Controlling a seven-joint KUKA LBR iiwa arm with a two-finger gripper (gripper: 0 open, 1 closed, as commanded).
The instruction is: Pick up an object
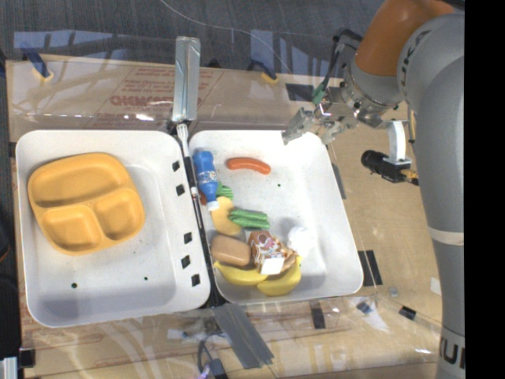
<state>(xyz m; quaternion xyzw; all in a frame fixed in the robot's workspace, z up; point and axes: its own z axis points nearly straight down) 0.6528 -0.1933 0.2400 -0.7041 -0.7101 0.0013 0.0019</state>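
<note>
Over on the left, the shallow white left bin (47,290) carries one thing, a yellow-orange plastic tray with three compartments (85,201), lying toward its upper left. Now the shallow white right bin (335,243), and it's crowded: a blue bottle with a white cap (205,174) against the left wall, an orange-red sausage (248,165) alone near the top, green bean pods (248,218) mid-bin. Below them a tan bread-like block (230,251) and a small colourful printed packet (269,253) sit on a yellow banana (264,281) curving along the bottom. Nothing is lifted. Up above that bin's top right corner hangs the grey two-finger gripper (308,125), fingers parted, nothing between them, well apart from the sausage.
</note>
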